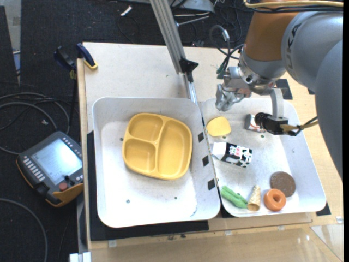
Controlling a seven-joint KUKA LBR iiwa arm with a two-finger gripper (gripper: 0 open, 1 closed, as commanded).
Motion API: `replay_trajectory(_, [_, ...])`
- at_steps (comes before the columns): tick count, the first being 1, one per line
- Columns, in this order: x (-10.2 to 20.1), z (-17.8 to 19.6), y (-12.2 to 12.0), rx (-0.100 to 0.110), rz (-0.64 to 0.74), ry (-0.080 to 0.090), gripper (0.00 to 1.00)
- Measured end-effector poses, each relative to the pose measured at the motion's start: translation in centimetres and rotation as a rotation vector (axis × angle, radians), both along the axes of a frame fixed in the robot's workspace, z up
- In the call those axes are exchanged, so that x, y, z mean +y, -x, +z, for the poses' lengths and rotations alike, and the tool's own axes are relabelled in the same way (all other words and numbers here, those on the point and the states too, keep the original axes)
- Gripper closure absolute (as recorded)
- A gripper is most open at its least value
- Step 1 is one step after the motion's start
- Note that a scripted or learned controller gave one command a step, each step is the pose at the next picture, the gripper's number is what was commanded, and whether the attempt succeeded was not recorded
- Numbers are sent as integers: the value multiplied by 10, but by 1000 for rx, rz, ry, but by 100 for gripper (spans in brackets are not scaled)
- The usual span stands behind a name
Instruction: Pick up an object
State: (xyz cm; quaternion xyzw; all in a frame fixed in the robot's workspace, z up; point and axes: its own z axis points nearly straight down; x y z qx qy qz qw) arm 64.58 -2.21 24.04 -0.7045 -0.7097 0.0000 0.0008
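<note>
Just below the pincer, whose spread I cannot tell, lies a yellow disc.

Evenly and brightly lit from overhead, with soft, short shadows tucked close under objects. Mild glare across the two white bins, washing out their surface texture, and a pale sheen on the orange band of the arm. Floor beyond the table much darker, cables sinking into near black. Slightly soft focus throughout, fine print on small items unreadable. Faint reflective streak along the bottom right corner. No obvious bending at the edges.
</note>
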Motion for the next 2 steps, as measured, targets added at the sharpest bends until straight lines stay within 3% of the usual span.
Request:
replay_trajectory(1, [59, -4, -20, -3, 1, -1, 100])
replay_trajectory(2, [116, 6, -25, -4, 1, -1, 100])
